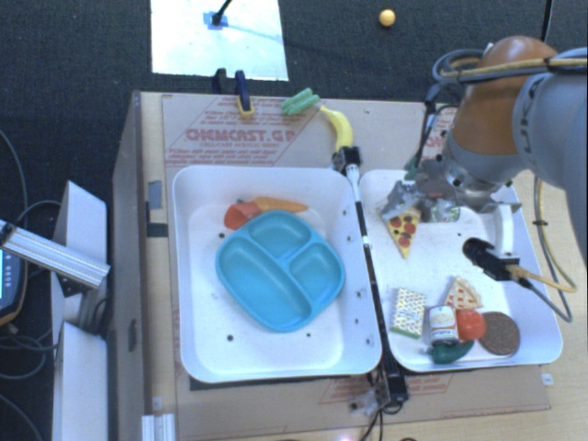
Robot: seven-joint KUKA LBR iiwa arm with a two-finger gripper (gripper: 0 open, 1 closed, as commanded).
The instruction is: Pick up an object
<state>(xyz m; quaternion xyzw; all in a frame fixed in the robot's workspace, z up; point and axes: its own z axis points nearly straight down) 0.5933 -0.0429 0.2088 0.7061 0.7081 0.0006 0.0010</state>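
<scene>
Claw (pixel 412 200) sits low over the far left corner of the right bin (pixel 436 265), at the end of the grey arm (pixel 542 108) that comes in from the right. Whether it is wide or narrow cannot be told from this angle. A pizza slice (pixel 402 231) is right beneath it, point toward the camera, and it is not clear if the two touch or if the slice simply lies on the bin floor.

Nearer the camera in the same bin, a cluster fills the front: a pale square cracker (pixel 409 310), a second pizza wedge (pixel 463 294), a small jar (pixel 442 322), a red tomato (pixel 471 324), a brown round cookie (pixel 502 333) and a dark green piece (pixel 448 351), all close together, several touching.

The left bin (pixel 207 338) holds a blue divided plate (pixel 280 269) in its middle, with an orange carrot (pixel 281 206) and a red piece (pixel 240 216) just behind the plate.

Beyond the bins, on the cardboard sheet (pixel 230 136) covering the bench, lie a banana (pixel 340 127) and a green item (pixel 300 102). A small yellow ball (pixel 387 16) rests on the dark floor.
</scene>
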